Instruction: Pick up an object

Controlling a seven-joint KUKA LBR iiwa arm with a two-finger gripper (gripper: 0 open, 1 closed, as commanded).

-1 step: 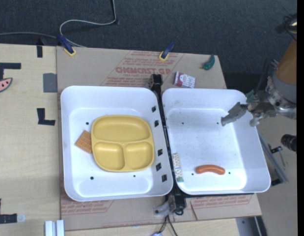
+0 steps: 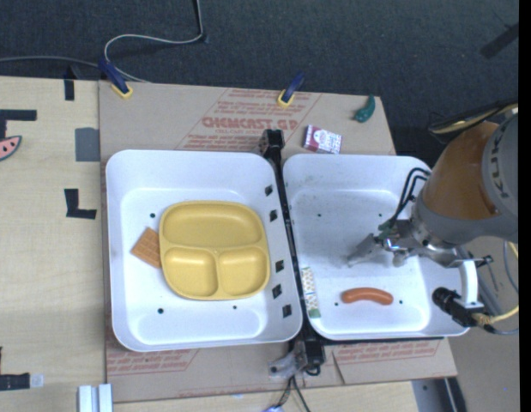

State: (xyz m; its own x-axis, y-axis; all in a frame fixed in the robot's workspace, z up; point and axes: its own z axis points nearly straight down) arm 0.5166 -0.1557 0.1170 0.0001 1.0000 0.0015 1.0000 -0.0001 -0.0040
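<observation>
The gripper (image 2: 361, 255) hung low over the floor of the right bin (image 2: 334, 172), its two fingers spread apart with nothing between them, tips pointing away from the arm. The sausage (image 2: 366, 296) lay on the bin floor just beside the fingertips, toward the bin's near wall and apart from them. Its long axis ran roughly parallel to that wall, across the line from the tips to it. Reaching it would likely call for a short shift toward that wall, then a descent.
</observation>
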